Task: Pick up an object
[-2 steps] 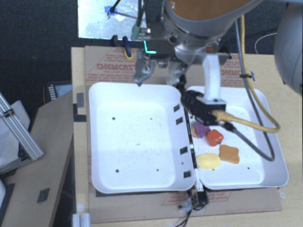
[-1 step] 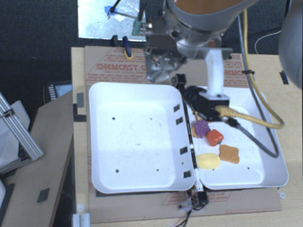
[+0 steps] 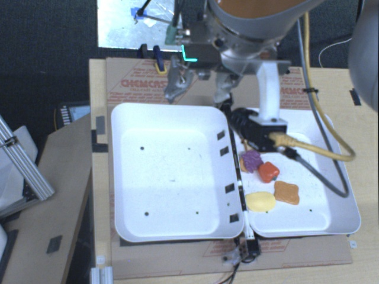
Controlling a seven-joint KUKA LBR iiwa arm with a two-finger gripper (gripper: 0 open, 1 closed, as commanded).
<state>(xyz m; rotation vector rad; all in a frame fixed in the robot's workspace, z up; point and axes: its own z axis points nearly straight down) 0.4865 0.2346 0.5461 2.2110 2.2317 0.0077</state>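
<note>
A: Gripper (image 3: 198, 90) position?

B: Hanging over the back rim of the left bin (image 3: 127, 176), at the far side of the bench. Grey arm (image 3: 254, 7) above it, filling the top of the view.

A: Finger state?

B: Spread apart, one finger (image 3: 175, 86) to the left, the other to the right. Nothing between them.

A: Candidates for pickup?

B: Four, all in the right bin (image 3: 337, 212), clustered near the divider. Purple piece (image 3: 251, 160) touching red piece (image 3: 268, 171). Orange-brown piece (image 3: 286, 192) just beside yellow piece (image 3: 260, 202), toward the near side. All well apart from the gripper.

A: Other clutter?

B: Yellow cable (image 3: 314, 148) trailing across the back of the right bin, above the pieces.
</note>
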